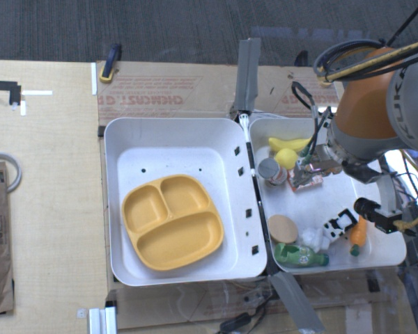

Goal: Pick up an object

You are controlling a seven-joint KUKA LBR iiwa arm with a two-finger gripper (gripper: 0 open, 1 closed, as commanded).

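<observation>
Two white bins on the worktop: left bin [125, 145] with one yellow tray [172, 221]; right bin [393, 256] with one can [268, 168], banana [290, 145], carrot [358, 235], bottle [301, 256]. Jaws [308, 174] low over right bin, state unclear.

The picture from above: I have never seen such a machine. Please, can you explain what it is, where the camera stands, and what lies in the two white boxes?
One camera looks down at a slant on a bench. The grey and orange shape at the right is a robot arm; its gripper hangs low over the right bin. I cannot tell whether it holds anything. That bin holds small things: a yellow banana toy, a metal can, a tan round disc, a green bottle, a black and white toy and a carrot. The left bin holds a yellow divided plate.
</observation>
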